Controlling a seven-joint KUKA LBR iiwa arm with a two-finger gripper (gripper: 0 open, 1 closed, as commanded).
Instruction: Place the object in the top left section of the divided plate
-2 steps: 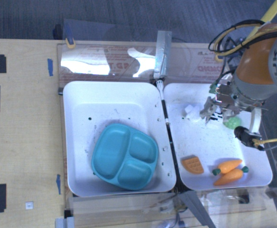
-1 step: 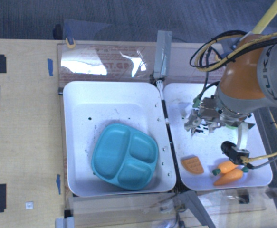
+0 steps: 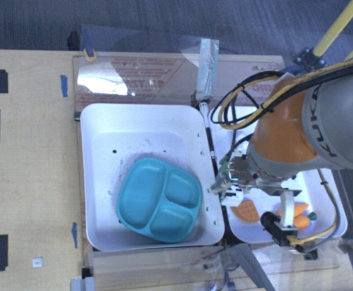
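The hand (image 3: 229, 183) sits low over the right bin (image 3: 336, 208), at the bin's nine o'clock edge, tucked beneath the orange wrist; whether it is spread or pressed together cannot be told from this slant. Just at its five o'clock lies a flat orange, cookie-like piece (image 3: 246, 211), and further toward four o'clock a small carrot-shaped toy (image 3: 296, 215); both rest on the bin floor, and nothing is visibly pinched.

The step in hand looks like the pick, not yet made. Which piece is meant is not certain; the orange piece is nearest. Next comes a firm grasp, a lift clear of the wall between the bins, and a carry toward nine o'clock.

The blue divided plate (image 3: 158, 200) lies in the left bin (image 3: 103, 138), turned askew, so its top left section (image 3: 141, 183) is the large one at its ten o'clock.

Both bins sit on a pale wooden desk (image 3: 25, 180) above grey floor (image 3: 164, 8).
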